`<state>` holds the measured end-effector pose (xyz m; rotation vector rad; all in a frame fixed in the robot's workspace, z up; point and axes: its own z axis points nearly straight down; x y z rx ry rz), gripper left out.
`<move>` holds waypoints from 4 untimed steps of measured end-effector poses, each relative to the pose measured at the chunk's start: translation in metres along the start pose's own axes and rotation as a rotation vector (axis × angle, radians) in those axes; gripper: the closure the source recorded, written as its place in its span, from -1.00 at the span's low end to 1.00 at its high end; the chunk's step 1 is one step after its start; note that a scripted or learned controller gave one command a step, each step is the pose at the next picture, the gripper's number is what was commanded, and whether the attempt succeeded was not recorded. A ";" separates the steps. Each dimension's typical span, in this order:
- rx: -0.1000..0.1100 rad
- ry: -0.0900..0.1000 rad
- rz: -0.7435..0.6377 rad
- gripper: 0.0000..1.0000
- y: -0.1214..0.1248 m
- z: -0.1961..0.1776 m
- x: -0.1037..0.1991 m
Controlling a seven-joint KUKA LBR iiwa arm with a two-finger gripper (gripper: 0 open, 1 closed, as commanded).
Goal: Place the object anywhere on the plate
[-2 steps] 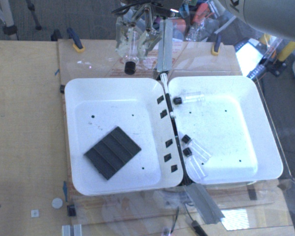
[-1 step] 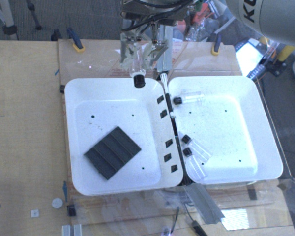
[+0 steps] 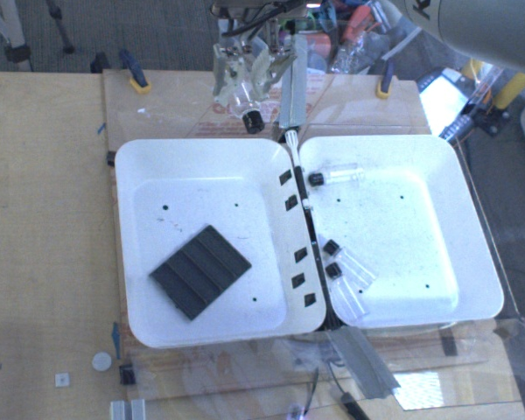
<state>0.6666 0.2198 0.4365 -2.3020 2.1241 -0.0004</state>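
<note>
Object-wise, nothing is sitting between the tool's (image 3: 254, 73) spread-apart clear fingers hovering behind the bins, so any release over the dark ridged plate (image 3: 200, 270) risks delivering nothing.

Two white bins (image 3: 140, 234) side by side

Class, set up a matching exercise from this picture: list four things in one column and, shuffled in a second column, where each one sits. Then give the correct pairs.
Things:
1. dark ribbed plate
2. clear tube with a black cap
3. gripper
4. yellow-handled clamp

Places:
A. raised above the bench behind the bins
B. in the left bin
C. on the bench's back edge, right of the gripper
D. near the back of the right bin

Pairs: 1-B, 2-D, 3-A, 4-C
</note>
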 end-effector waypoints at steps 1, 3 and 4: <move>-0.001 -0.001 -0.417 1.00 0.000 0.000 -0.006; -0.002 -0.003 -1.185 1.00 0.000 0.001 -0.006; -0.001 -0.002 -1.290 1.00 0.000 0.001 -0.007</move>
